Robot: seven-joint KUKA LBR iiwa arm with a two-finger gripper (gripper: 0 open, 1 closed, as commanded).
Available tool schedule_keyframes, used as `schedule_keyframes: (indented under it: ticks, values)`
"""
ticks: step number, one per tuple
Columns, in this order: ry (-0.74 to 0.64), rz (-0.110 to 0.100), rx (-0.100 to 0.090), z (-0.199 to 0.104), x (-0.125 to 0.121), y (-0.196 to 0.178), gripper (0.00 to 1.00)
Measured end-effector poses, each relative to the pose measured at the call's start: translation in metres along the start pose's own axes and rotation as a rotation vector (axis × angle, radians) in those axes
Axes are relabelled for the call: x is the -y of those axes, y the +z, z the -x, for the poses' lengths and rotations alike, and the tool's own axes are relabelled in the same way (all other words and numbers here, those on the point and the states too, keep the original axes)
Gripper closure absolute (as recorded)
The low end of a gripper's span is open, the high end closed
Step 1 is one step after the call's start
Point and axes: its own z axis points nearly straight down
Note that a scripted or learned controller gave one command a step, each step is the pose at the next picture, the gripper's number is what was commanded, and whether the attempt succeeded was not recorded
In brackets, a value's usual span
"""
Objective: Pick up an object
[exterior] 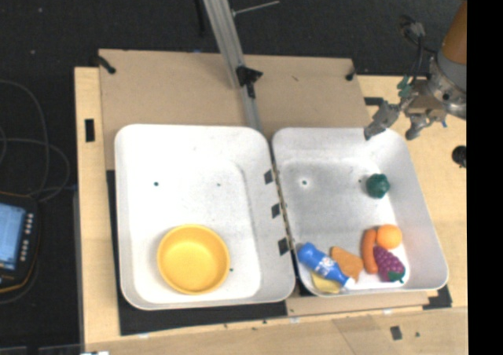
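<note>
The right bin holds a dark green round object near its right side. Along its front edge lie a blue bottle-shaped toy, an orange wedge piece, a yellow piece, a carrot-like orange stick, an orange ball and purple grapes. A yellow bowl rests in the left bin at the front. My gripper hangs above the right bin's far right corner, its two fingers spread apart with nothing between them.
A slanted metal pole reaches down to the far edge between the bins. Brown board surrounds the bins. A handheld screen device sits at the far left, off the bench.
</note>
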Motion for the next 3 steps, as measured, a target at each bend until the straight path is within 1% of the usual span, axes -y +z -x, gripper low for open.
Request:
schedule_keyframes:
  ticks: [1, 2, 3]
  values:
    - [0.0, 0.0, 0.001, 0.0, 0.0, 0.0, 0.0]
    - [0.003, 0.0, 0.001, 0.002, 0.006, 0.041, 0.0]
    - [0.005, -0.004, 0.001, 0.006, 0.005, 0.083, 0.0]
